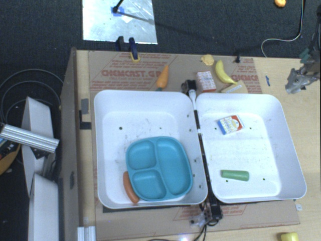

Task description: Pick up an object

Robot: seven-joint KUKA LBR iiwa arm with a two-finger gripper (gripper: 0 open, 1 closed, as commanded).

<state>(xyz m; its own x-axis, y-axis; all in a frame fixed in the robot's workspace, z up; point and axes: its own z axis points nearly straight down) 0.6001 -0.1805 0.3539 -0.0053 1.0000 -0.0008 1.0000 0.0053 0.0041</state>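
Note:
The right bin holds a small blue, red and white box near its back and a green cylinder near its front. In the left bin lies a blue divided plate, with an orange sausage against its front left edge. My gripper hangs at the far right, outside the bins and beyond the right bin's back right corner, well apart from every object.
Behind the bins on the cardboard lie a banana, a carrot, a small pink box and a yellow scrap. A shiny metal sheet lies on the floor at the back. An orange ball sits top right.

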